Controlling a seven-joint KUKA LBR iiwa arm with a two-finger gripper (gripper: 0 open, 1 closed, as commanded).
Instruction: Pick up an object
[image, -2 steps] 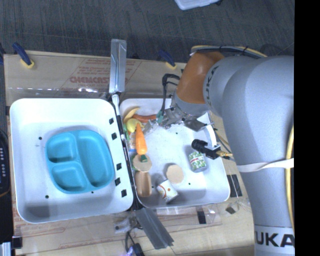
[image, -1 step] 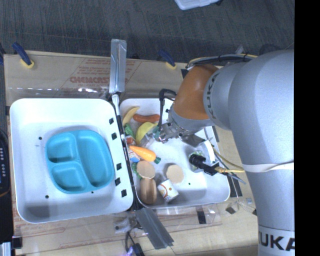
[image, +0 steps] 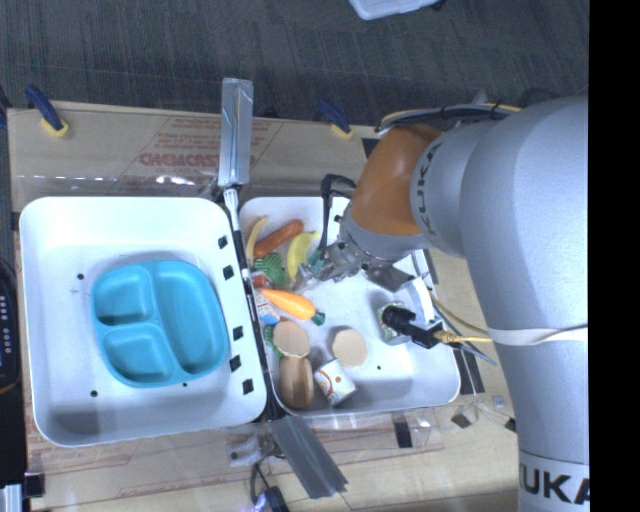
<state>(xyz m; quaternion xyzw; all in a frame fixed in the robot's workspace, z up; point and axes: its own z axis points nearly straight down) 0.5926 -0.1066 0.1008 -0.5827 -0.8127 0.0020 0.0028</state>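
Gripper (image: 325, 262) is hanging low in the right bin (image: 440, 375), just right of the banana (image: 298, 252); claw state cannot be told, wrist is blocking it. The banana is lying lengthwise up-down, touching the sausage (image: 280, 236). Green item beneath is too obscured to identify.

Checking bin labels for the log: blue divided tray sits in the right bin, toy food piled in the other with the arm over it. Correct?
Not quite. The camera view shows the blue divided tray in the left bin. The toy food, such as the carrot and banana, is in the right bin, with the arm over it.
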